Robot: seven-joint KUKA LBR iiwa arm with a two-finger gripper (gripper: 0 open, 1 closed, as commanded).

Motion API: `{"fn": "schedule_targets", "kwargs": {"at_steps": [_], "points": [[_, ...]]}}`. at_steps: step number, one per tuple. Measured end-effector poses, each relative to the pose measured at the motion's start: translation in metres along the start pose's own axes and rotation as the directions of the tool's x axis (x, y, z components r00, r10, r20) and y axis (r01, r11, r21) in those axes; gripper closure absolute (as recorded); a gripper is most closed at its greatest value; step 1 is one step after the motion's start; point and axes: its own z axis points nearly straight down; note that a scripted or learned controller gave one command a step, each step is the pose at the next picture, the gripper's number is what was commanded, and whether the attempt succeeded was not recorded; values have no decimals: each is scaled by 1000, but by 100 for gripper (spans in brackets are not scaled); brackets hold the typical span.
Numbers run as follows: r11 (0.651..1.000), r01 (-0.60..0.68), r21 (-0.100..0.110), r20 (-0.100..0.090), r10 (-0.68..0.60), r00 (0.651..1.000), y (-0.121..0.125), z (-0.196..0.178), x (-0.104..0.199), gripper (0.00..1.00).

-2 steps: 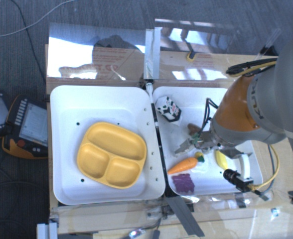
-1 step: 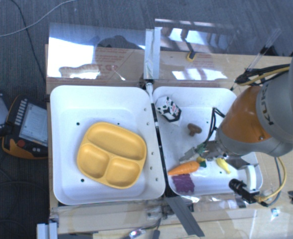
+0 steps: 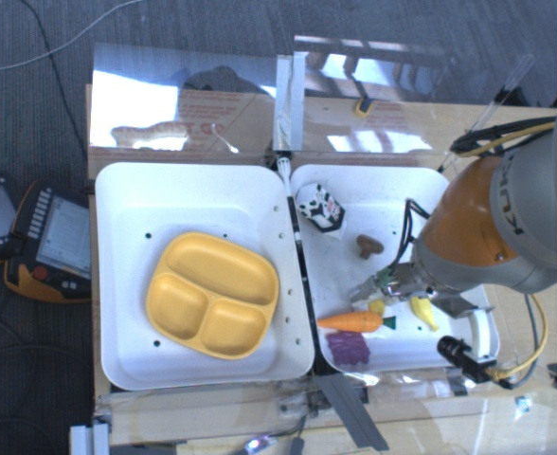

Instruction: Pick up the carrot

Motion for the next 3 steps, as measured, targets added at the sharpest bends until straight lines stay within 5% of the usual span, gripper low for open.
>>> {"fn": "schedule_targets", "kwargs": {"at_steps": [1, 3], "points": [[1000, 0, 5, -1, 0, 1000, -1, 2, 0, 0], [960, -281, 7, 3, 281, 960, -2, 13, 17, 0]]}}
